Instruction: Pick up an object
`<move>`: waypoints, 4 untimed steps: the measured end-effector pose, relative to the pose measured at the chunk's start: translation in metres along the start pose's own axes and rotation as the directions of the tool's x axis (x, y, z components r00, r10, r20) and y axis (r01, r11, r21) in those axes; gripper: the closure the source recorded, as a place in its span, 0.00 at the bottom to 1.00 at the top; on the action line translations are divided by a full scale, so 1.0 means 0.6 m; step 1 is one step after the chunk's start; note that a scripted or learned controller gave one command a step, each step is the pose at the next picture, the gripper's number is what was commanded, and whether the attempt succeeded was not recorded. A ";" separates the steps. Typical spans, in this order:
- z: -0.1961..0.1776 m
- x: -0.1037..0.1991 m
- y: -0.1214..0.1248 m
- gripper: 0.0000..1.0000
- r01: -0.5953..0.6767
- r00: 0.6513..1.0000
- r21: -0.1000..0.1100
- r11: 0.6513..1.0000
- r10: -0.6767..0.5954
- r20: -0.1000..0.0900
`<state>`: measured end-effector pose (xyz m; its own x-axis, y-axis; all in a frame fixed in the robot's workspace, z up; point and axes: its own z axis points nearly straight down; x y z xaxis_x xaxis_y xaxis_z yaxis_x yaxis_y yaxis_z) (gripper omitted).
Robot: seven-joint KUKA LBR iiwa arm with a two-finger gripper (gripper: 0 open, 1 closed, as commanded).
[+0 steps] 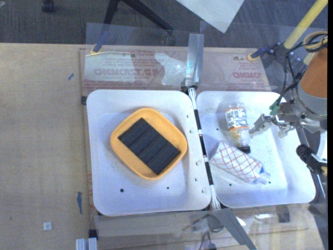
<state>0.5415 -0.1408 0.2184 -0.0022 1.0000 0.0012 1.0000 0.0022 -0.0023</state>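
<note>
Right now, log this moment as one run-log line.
gripper: over right bin, holding nothing | bottle: lying in right bin, beside gripper | checkered pouch: right bin | yellow dish: left bin

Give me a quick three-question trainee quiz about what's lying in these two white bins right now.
1. True or false: the yellow-orange square tray with a black ridged insert lies in the left white bin.
2. Which object lies nearest the pincer? A) small clear bottle with orange liquid and a black cap B) red-and-white checked paper pouch C) the tray
3. Fill in: the bottle and the pouch lie in the ____ white bin.

Key: 1 true; 2 A; 3 right.
</note>
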 end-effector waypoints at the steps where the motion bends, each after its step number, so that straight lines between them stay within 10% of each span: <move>1: 0.214 0.080 0.112 0.00 0.186 0.983 -0.007 0.983 -0.186 0.003; 2: 0.196 0.076 0.113 1.00 0.181 0.984 -0.010 0.984 -0.181 0.005; 4: 0.039 0.128 0.158 1.00 0.343 0.939 -0.007 0.939 -0.343 0.006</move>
